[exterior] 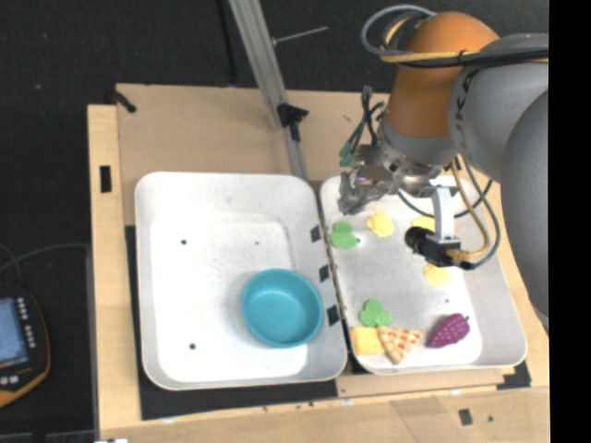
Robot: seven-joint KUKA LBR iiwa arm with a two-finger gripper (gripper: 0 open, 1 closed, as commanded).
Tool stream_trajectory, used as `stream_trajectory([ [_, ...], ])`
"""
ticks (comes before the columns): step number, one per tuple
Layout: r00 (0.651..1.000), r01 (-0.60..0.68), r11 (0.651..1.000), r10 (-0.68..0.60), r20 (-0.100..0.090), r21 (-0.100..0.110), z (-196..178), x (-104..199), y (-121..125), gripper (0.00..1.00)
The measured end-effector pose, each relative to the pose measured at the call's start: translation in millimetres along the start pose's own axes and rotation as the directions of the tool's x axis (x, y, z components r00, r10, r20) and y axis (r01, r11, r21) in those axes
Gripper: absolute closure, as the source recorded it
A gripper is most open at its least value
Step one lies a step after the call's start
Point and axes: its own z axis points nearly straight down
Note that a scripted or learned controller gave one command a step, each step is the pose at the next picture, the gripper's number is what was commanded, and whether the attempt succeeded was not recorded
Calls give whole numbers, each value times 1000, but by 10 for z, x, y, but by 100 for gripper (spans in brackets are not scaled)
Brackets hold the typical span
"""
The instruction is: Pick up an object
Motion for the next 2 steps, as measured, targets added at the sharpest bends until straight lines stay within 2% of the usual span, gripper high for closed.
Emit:
stream_trajectory([
  [1, 1000, -1, 1000, 1, 1, 1, 122, 476, 299, 100],
  [2, 1000, 0, 1000, 0, 0, -1, -7, 941, 590, 100],
])
